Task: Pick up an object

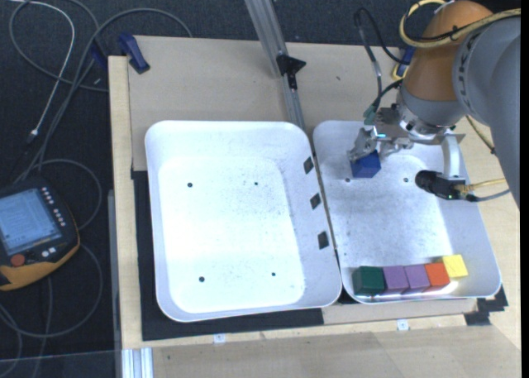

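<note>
Wooden bench (215, 78), right bin (397, 219), fingers (366, 151) clamped on blue block (365, 165), its top hidden.

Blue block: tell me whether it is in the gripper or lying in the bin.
In the gripper, as it appears: the blue block sits between the fingers, over the right bin. Whether it has left the floor, cannot tell.

No readable text

No lettering, brand, number or sign can be made out anywhere; the lit screen of the handheld control pendant (31, 227), on the floor left of the bench (215, 78), is too small and blurred to read.
</note>
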`<state>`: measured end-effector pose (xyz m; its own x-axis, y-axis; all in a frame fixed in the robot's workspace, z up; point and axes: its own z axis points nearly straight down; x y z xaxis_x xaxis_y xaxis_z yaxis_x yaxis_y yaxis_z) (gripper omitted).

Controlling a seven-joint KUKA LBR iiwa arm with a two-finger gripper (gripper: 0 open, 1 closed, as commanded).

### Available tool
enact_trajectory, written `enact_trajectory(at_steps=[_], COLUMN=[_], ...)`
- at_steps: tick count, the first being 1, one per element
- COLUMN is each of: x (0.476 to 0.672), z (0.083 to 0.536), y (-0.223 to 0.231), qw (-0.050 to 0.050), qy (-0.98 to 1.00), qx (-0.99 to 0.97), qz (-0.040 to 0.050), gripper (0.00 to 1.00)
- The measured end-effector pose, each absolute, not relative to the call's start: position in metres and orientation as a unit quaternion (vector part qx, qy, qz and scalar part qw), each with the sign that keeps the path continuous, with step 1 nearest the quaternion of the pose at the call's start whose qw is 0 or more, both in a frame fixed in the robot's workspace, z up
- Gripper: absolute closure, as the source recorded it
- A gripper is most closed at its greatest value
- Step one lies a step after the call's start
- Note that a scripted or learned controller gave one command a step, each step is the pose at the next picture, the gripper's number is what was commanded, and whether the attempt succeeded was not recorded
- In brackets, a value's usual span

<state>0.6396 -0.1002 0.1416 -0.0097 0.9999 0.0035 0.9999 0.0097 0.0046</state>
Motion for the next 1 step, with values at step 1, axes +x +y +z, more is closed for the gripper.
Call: enact_trajectory(at_steps=[1], x=[0.6558], z=[0.2036], y=[-0.0197], qw=[0.002], qy=[0.711], qx=[0.704], qz=[0.0043], gripper=[1.00])
